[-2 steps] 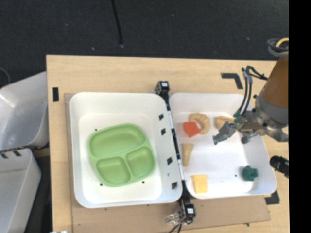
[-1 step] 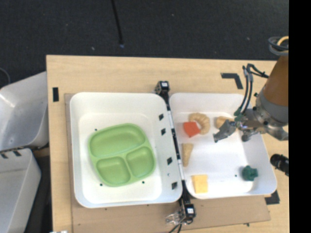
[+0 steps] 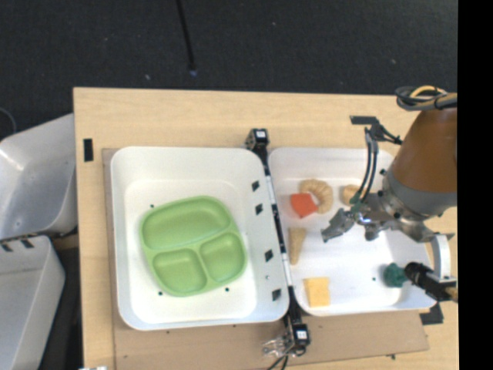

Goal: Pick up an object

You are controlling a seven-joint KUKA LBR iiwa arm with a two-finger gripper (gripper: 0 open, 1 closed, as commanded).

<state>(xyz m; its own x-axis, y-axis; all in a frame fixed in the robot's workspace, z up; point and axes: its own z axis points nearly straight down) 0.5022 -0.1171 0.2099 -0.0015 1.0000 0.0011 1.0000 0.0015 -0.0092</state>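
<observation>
White bins: two shallow bins sit side by side on a pale wooden bench (image 3: 177,118); the left bin (image 3: 123,206) fills the centre-left of the frame, the right bin (image 3: 339,164) the centre-right.
Green plate: a three-compartment green plate (image 3: 192,243) lies flat in the left bin.
Arm: the grey arm with its orange band (image 3: 427,149) enters from the right edge, over the right bin.
Gripper: the gripper (image 3: 350,228) hangs over the middle of the right bin; its dark fingers look spread apart, with nothing between them.
Red block: a small red block (image 3: 303,205) lies in the upper left part of the right bin, just left of the gripper.
Tan ring: a curved tan piece (image 3: 319,191) touches the red block on its upper right.
Cone: a pale cone-shaped piece (image 3: 296,243) lies near the bin's left wall, below the red block.
Yellow block: a yellow square block (image 3: 317,291) rests near the bin's lower left corner.
Green object: a small dark green object (image 3: 394,274) lies at lower right, shape unclear.
</observation>
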